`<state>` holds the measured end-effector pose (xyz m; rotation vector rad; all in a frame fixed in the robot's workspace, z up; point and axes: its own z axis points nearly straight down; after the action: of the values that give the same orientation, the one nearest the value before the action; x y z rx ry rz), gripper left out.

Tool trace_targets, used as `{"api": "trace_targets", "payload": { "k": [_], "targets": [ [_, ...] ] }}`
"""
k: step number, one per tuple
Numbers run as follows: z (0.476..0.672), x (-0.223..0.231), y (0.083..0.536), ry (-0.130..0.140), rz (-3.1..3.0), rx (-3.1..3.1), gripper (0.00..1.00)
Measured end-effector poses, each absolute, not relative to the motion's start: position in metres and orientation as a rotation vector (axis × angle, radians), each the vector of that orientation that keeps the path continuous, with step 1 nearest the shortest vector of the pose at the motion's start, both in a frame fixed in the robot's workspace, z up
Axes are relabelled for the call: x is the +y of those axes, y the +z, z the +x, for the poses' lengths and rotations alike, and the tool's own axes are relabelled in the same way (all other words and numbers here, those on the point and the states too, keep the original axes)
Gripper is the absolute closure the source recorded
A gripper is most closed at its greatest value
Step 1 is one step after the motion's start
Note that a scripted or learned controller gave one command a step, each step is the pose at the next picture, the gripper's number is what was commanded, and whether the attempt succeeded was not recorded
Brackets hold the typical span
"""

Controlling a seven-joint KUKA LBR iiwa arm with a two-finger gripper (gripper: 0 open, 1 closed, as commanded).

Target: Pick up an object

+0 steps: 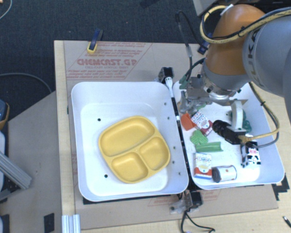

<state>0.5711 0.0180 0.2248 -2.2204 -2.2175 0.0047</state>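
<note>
The claw [188, 103] hangs low in the upper-left corner of the right bin [277, 173], right of centre frame, tight against the wall shared with the left bin [87, 106]. Spread or pressed together? Can't tell from here. Just below it, an orange piece [186, 122], a red-and-white packet [202, 121] and green blocks [203, 142] crowd together. The danger: it clips that wall, or shoves the orange piece aside, or pinches two things and loses both.
</note>
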Motion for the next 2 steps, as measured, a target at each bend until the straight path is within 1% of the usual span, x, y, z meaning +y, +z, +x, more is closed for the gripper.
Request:
{"api": "trace_targets", "payload": {
  "k": [1,2],
  "targets": [
    [0.581,0.027,0.229,-0.003,-2.222,-2.224,1.00],
    [0.587,0.024,0.219,0.002,-2.222,-2.221,1.00]
  ]
}}
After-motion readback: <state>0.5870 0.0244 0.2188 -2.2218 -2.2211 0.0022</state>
